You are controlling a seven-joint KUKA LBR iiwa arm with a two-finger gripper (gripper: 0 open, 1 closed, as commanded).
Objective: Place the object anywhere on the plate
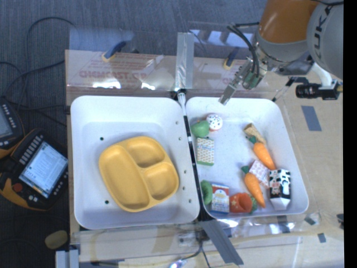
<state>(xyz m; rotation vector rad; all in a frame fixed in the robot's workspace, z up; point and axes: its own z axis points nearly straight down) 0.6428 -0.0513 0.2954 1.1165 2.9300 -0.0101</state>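
A yellow three-compartment plate (139, 172) lies in the left white bin (89, 116) with nothing on it. The right bin (284, 127) holds several toy foods: a green piece (199, 129), a white and pink ball (214, 121), a checked packet (205, 151), two carrots (262, 152) (254, 187), a black and white carton (279, 184), a red vegetable (241, 202) and a small box (220, 199). My gripper (239, 91) hangs above the right bin's far rim, open, with nothing between its fingers.
A metal divider (184, 66) rises at the back between the bins. A tablet and cables (39, 166) lie to the left of the bench. The bins' raised rims meet in the middle (188, 149).
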